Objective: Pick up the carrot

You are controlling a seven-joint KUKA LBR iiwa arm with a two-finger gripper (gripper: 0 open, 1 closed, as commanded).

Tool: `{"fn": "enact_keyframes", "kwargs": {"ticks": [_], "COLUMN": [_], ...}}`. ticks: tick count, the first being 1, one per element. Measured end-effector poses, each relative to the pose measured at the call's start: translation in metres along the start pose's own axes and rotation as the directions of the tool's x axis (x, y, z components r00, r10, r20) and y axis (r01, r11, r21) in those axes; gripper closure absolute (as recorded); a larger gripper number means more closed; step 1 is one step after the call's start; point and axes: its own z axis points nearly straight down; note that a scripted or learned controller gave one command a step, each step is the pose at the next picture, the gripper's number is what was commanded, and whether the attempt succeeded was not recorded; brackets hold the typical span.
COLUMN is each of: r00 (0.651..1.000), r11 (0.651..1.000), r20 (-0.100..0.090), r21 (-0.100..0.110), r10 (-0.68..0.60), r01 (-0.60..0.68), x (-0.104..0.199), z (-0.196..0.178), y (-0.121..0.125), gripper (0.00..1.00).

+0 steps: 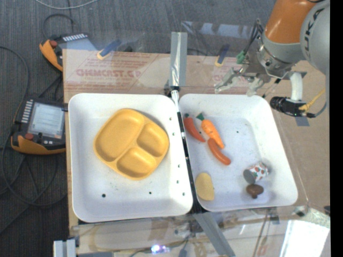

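**Carrot in right bin, jaws above far rim**

Nearest the camera, a pale potato-like piece (204, 187) sits by the right bin's (278, 143) front left corner. Carrot (211, 132) lies near that bin's far left corner, between two red-orange sausage-like pieces. Yellow divided plate (132, 143) fills the left bin (80, 197). Jaws (239, 82) hang over the right bin's far edge, spread wide, holding nothing.

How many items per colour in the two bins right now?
Yellow: 2, divided plate in the left bin, pale oval piece in the right bin
Orange/red: 3, carrot, chili-like piece, sausage-like piece
Grey/patterned: 1, small can
Brown: 1, lump
Total: 7
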Motion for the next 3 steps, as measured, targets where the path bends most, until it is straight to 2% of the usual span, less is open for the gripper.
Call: {"fn": "enact_keyframes", "kwargs": {"ticks": [1,2,3], "r00": [0.99,0.99,0.999], "r11": [0.99,0.99,0.999], "r20": [-0.001,-0.003,0.0], "r21": [0.001,0.001,0.001], "r10": [-0.141,-0.14,-0.04], "r01": [0.141,0.14,0.04], "x": [0.0,-0.001,0.049], "z": [0.156,0.147,0.087], "y": [-0.032,-0.032,-0.116], "gripper": [0.0,1.0,1.0]}}
